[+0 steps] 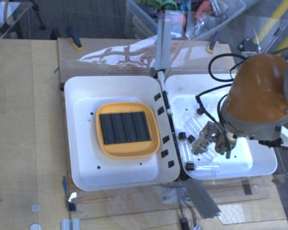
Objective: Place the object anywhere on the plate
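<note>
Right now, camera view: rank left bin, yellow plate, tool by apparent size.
1. left bin, largest
2. yellow plate, sitting inside the left bin
3. tool, smallest as seen; it hangs nearer the camera, so this ranks looks only.

Two white bins (81,128) on wooden bench (19,128), clear tub (182,4) w/ bright toys (behind bins)

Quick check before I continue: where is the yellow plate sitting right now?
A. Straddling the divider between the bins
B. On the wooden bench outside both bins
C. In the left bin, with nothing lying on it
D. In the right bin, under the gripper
C. The yellow plate rests in the middle of the left bin, its dark ribbed centre bare, while the gripper is over the right bin.
</note>
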Robot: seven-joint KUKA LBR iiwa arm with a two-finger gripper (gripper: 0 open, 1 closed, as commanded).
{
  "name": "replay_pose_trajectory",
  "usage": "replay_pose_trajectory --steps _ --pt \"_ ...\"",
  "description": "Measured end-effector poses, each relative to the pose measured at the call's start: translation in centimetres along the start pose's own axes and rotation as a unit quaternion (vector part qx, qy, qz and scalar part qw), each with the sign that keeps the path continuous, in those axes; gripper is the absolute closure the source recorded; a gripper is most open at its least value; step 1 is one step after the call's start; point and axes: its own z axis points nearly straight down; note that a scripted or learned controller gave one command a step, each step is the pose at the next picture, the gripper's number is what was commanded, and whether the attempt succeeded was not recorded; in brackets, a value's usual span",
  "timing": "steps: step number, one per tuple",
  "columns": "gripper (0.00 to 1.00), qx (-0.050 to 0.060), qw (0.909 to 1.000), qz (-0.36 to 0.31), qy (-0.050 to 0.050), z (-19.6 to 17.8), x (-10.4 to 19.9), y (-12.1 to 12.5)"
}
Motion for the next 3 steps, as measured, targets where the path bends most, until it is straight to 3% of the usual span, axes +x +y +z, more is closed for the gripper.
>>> replay_pose_trajectory --steps 1,2,3 --pt "0.00 0.000 1.0000 0.001 0.000 0.0 0.0 0.0" --pt "0.00 -0.001 0.9994 0.034 -0.002 2.7 -11.7 1.9" --pt "0.00 -0.001 0.9996 0.026 -0.003 1.5 -18.0 0.1"
